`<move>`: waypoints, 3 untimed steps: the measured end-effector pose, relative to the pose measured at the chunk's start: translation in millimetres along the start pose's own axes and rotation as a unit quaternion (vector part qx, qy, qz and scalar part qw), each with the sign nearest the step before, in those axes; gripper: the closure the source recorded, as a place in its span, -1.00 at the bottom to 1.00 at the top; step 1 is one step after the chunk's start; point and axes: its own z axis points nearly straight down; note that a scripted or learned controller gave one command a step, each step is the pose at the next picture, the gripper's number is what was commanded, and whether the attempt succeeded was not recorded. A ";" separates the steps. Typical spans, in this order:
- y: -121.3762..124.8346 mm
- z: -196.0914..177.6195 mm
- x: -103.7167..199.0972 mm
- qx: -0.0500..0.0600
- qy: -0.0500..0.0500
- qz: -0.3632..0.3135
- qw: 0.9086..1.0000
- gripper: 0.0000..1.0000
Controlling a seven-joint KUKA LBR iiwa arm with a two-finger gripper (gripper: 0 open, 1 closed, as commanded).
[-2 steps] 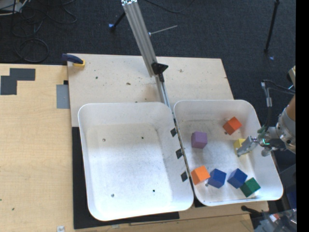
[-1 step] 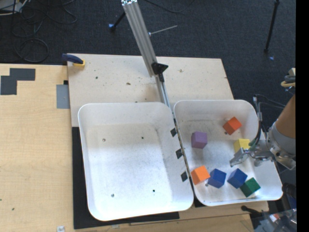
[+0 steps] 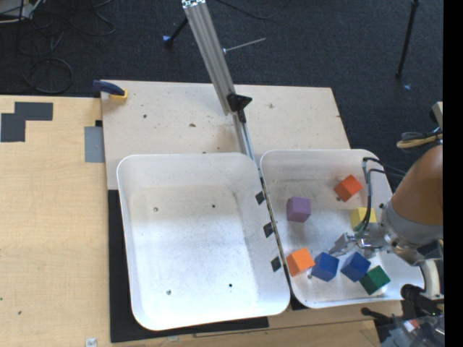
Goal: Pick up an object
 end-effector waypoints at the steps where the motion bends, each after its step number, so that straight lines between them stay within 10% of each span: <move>1: -0.1 1.2 -0.7 -0.003 -0.001 0.003 1.000 -1.00; 2: -0.4 -8.6 -1.2 -0.002 0.000 0.005 1.000 1.00; 3: -0.6 -69.4 -8.5 -0.006 -0.003 0.001 1.000 1.00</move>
